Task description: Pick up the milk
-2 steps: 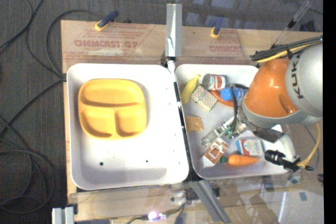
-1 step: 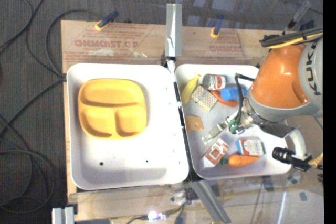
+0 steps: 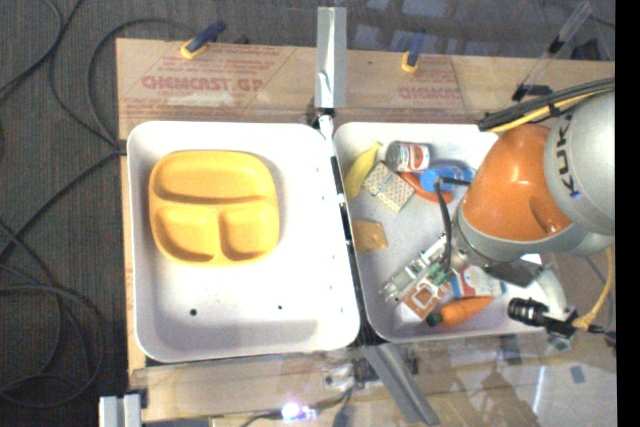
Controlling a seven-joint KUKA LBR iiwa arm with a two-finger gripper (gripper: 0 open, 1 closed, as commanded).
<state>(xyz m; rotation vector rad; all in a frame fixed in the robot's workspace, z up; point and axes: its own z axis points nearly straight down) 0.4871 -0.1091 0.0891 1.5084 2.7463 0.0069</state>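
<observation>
**Arm hides much of the right bin**

Here the arm (image 3: 525, 200) hangs over the right bin (image 3: 365, 310), hiding its hand; whether that is wide or narrow cannot be told. What may be the milk (image 3: 415, 280), a green-and-white carton, lies just beside the carrot (image 3: 462, 312), partly covered. The left bin (image 3: 240, 330) bears a yellow tray (image 3: 214, 205).

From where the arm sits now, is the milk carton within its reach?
Probably yes. The milk carton lies in the right bin, just left of the arm's wrist, its top uncovered. A carrot lies against its lower end and could crowd the grasp.
</observation>
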